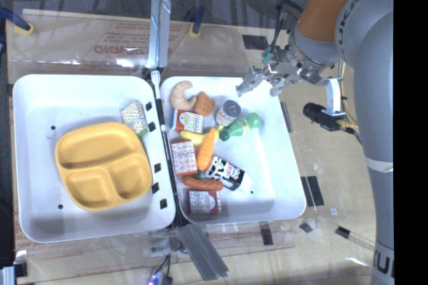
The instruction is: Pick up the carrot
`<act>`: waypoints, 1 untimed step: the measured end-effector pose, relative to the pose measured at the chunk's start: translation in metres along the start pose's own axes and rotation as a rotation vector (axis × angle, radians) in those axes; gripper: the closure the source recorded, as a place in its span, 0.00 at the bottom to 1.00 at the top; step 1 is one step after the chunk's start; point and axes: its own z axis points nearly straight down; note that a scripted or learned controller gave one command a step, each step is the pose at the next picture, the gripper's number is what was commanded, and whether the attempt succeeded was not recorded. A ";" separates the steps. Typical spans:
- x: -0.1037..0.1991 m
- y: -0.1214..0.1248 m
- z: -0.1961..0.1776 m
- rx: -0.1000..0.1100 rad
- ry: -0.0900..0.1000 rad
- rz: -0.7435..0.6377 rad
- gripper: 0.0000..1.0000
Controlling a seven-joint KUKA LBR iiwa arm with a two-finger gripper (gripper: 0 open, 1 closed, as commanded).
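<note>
So in the camera view, the carrot is lying in the right bin, tilted, roughly in the middle of the pile of toy food there. Everything else I'll place off the carrot. Touching its lower-left side is a yellow banana, and just left of that a small red-and-white packet. Above-left of the carrot there's an orange-topped carton, a brown bread-ish chunk and a croissant. Up and right of the carrot sits a silver can and a green bottle lying on its side. Just below the carrot is a black-and-white cow-print box, then a red sausage and another packet.

Well to the left of the carrot, the left bin has a yellow divided tray with a small patterned packet at its upper right corner.

The end effector hangs over the top right rim of the carrot's bin, well up and right of the carrot and apart from it. Its fingers look spread apart with nothing between them. The grey arm with its orange band comes in from the right, over the table.
</note>
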 end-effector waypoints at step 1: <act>0.014 -0.008 0.103 -0.001 0.000 -0.109 0.00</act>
